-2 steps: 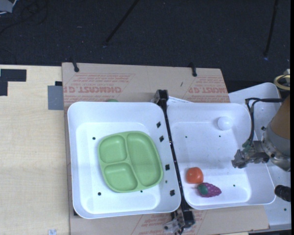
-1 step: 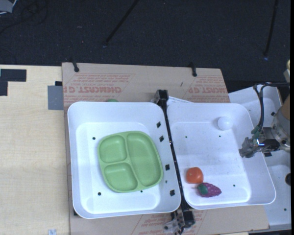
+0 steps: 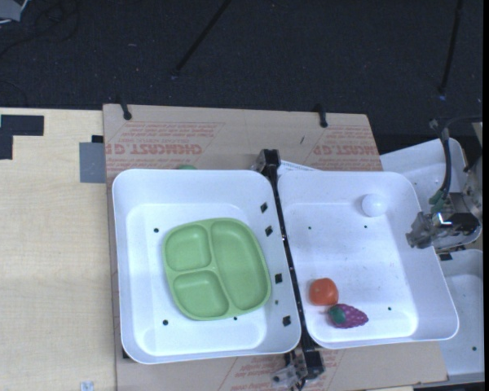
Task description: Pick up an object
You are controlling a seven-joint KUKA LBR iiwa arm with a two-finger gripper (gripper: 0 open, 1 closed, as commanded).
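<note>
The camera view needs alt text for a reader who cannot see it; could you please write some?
Two shallow white bins sit side by side on a bench: the left bin holds a green divided plate, the right bin an orange toy, a purple grape-like toy and a white ball. The arm's tool hangs at the right bin's right edge.

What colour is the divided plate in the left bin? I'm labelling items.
Light green; the divided plate shows clearly in the camera view.

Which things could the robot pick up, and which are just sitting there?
Could pick up: white ball, orange toy, purple grapes, with the hand.

Just there: green divided plate, two white bins, cardboard sheet.
</note>
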